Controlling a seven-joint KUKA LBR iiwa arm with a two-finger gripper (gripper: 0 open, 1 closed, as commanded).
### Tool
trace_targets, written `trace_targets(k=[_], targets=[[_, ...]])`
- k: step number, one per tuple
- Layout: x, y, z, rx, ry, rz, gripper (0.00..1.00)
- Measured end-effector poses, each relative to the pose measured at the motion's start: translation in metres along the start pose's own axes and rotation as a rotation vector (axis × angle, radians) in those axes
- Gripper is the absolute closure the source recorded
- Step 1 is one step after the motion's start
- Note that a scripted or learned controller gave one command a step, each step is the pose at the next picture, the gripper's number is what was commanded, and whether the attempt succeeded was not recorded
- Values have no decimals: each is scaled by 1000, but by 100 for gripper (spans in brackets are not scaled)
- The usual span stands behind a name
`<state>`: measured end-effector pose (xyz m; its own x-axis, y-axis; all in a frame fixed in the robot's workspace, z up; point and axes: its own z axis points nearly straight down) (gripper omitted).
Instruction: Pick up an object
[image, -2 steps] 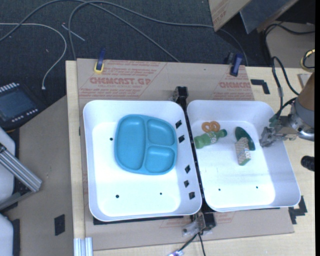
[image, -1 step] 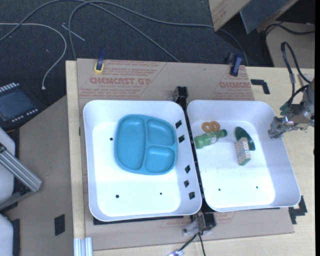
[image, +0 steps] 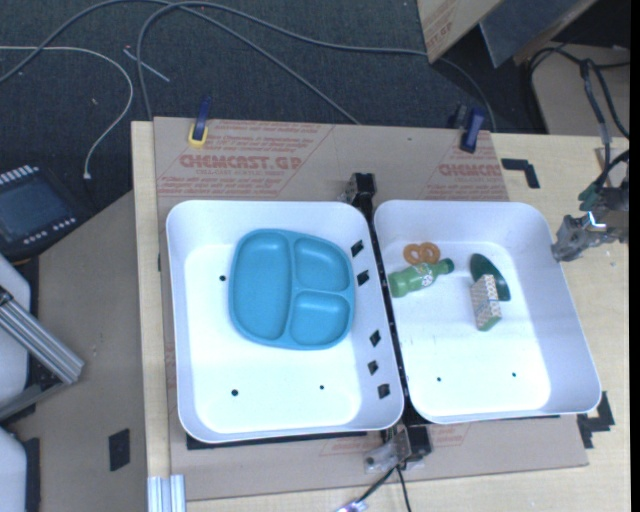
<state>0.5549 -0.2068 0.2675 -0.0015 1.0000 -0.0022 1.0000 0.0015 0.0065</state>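
Note:
The right bin (image: 520, 390) holds several small objects. A small brown pretzel (image: 422, 254) lies near its back left, with a green bottle (image: 418, 277) lying on its side just in front of it. A dark green curved piece (image: 490, 275) sits to the right, and a tan patterned block (image: 487, 301) rests against its front end. My gripper (image: 574, 238) is at the right rim of this bin, beyond the objects and apart from them, with nothing seen in it.
The left bin (image: 270, 395) holds a blue divided plate (image: 291, 289). Black clips line the divider (image: 372, 300) between the bins. Cables and a cardboard box lie beyond the bench's far edge.

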Motion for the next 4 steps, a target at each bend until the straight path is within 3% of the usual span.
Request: trace_targets(k=[4], targets=[[218, -43, 20, 10, 5, -5, 100]])
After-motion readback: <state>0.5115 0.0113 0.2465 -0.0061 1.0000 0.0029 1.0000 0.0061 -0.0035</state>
